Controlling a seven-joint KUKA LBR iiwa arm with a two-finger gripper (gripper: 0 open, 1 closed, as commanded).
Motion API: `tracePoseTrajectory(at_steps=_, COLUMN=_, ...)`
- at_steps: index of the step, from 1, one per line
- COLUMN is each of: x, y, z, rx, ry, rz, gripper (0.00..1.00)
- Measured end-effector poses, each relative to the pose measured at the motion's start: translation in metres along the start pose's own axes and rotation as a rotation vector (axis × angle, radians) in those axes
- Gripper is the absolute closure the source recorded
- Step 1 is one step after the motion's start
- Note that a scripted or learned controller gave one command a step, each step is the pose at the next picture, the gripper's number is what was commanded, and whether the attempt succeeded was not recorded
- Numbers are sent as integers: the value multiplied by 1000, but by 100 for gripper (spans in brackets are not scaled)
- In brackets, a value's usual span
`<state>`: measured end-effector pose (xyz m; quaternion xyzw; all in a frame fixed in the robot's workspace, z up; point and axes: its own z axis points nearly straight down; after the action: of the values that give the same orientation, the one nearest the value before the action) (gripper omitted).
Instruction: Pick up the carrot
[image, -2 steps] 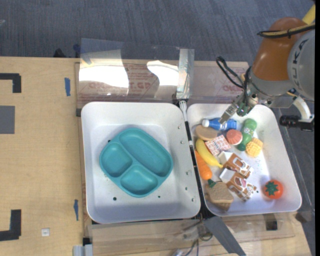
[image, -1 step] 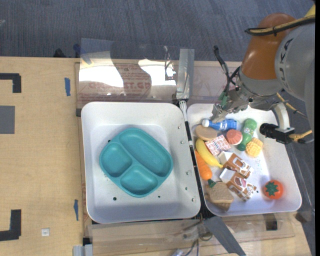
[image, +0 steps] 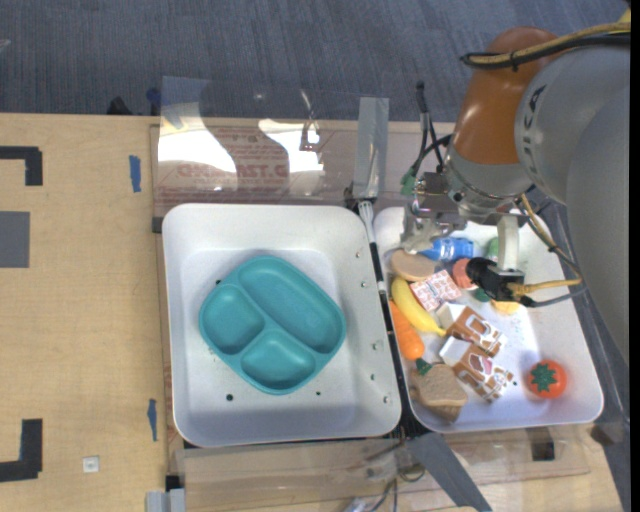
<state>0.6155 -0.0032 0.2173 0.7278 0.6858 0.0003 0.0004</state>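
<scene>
The carrot (image: 406, 332) is seen lying in the right bin (image: 585, 400), beside a banana (image: 414, 306); the pincer (image: 447, 222) is positioned above, its opening cannot be told

The arm (image: 560, 110) is cut off by the top and right edges. Its wrist covers the far part of the right bin (image: 585, 400) and the items under it. The carrot (image: 406, 333) is partly overlapped by the banana (image: 415, 308). Print on the small packets (image: 478, 355) is too small to read.
</scene>
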Motion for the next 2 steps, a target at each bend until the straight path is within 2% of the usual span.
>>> tracePoseTrajectory(at_steps=1, x=48, y=-88, z=35, rx=7, ry=1, rz=-13, gripper=100)
tracePoseTrajectory(at_steps=2, x=1, y=-38, z=-32, rx=-6, ry=-1, rz=-116, gripper=100)
